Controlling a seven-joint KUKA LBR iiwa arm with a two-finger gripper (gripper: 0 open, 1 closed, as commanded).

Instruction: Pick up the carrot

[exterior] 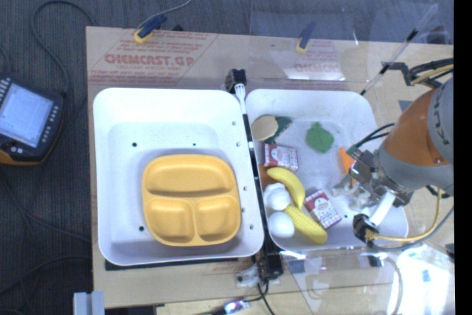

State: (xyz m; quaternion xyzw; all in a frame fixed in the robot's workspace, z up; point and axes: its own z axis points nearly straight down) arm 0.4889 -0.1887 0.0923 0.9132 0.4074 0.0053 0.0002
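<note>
An orange carrot (344, 157) lies near the right wall of the right bin (346, 101). Just a small piece of it shows at the upper left of the gripper. The gripper (357, 179) reaches in from the right and hangs low over the bin floor, right beside the carrot and covering most of it. Nothing in this view tells whether it touches the carrot. The grey arm with its orange band (413, 136) rises behind it.
The right bin also holds a green leaf (319, 137), a round brown piece (264, 127), two red packets (282, 156) (323, 208), a banana (289, 184), a corn cob (306, 223) and two white eggs (277, 196). A yellow divided tray (192, 197) sits in the left bin (118, 122).
</note>
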